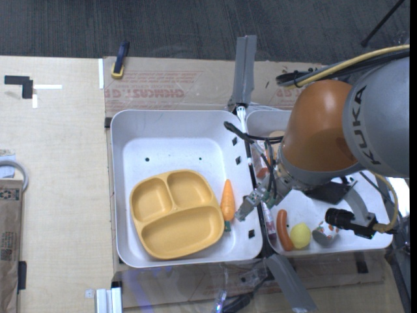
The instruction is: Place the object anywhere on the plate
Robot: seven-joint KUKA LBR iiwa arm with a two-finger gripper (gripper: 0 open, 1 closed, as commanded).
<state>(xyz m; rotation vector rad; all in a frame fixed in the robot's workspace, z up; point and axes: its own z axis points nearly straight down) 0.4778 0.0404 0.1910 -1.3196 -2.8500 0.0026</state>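
**Carrot beside the plate, tool just off its lower end**

The yellow plate, with three compartments, lies in the left bin, toward its lower left. The carrot lies on the bin floor just beside the plate's right edge, upright in the view, with its green end at the bottom. It is touching or nearly touching the plate's rim; I cannot tell which. It is not on the plate.

The arm comes in from the right and hangs over the wall between the two bins. The tool is low, just right of the carrot's lower half. Its grey fingers are small and partly hidden under the wrist, so I cannot tell whether they are spread or closed. Nothing shows between them.

In the right bin lie a red sausage, a yellow lemon touching it, and a small grey thing just right of the lemon.
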